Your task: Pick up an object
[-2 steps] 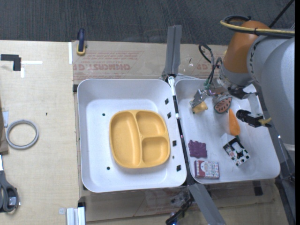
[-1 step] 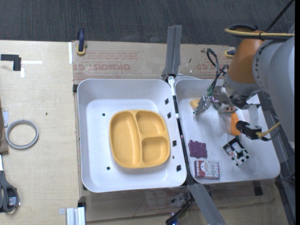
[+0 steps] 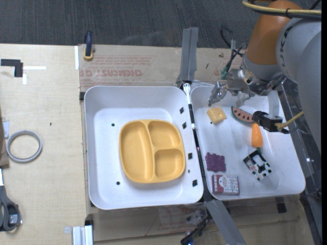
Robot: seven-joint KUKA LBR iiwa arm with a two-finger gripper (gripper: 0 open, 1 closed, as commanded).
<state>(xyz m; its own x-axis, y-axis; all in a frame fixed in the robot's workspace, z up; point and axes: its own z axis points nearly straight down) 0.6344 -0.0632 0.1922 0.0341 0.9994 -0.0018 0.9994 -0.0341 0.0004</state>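
My gripper (image 3: 218,92) hangs over the back left corner of the right bin (image 3: 291,177). It is open, with nothing between its fingers. Just in front of it lies a pale yellow wedge (image 3: 216,115), apart from the gripper. A watermelon slice (image 3: 241,114) lies to the wedge's right, and an orange carrot (image 3: 256,136) lies beside that. Nearer the front are a purple grape cluster (image 3: 215,162), a black and white item (image 3: 257,166) and a small red and white box (image 3: 225,185).
The left bin (image 3: 97,137) holds a yellow divided plate (image 3: 152,150). A grey divider bar (image 3: 188,55) runs between the bins at the back. A black cable end (image 3: 268,119) from the arm hangs over the right bin. A grey tape ring (image 3: 23,146) lies on the bench at the left.
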